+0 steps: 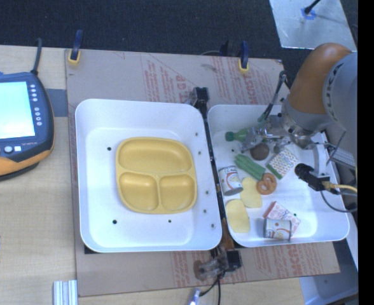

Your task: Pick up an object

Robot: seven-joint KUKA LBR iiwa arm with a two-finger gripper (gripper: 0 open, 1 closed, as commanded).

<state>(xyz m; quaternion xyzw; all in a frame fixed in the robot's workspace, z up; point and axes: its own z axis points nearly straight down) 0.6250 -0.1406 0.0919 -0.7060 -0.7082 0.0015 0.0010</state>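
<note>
- Clamps (pixel 216 265) at the near edge of the worktop (pixel 21 234) sit closest to me, at the seam between the two bins.
- Far left, a handheld control pendant (pixel 12 122) with a lit screen lies on the worktop, apart from the bins.
- Next, the left bin (pixel 88 170) holds a yellow divided tray (pixel 156 173), lying flat near its middle.
- Just across the seam, inside the right bin (pixel 339 232), a small can (pixel 228 180) lies against the left wall.
- Two pale yellow pieces follow: the lower yellow piece (pixel 238 216) and the upper yellow piece (pixel 251 193), touching each other.
- A green bottle (pixel 240 134) lies near the far wall; a green stick (pixel 250 167) lies slantwise below it.
- My pincer (pixel 264 141) is low over the far part of the right bin, just above a brown lump (pixel 259 150); I cannot tell whether it is spread or pinching anything.
- A brown ring (pixel 267 183) lies beside the upper yellow piece.
- A checkered packet (pixel 283 162) lies right of the lump, and a small carton (pixel 280 221) rests near the front wall.
- The arm (pixel 317 84) rises at the right edge.
</note>
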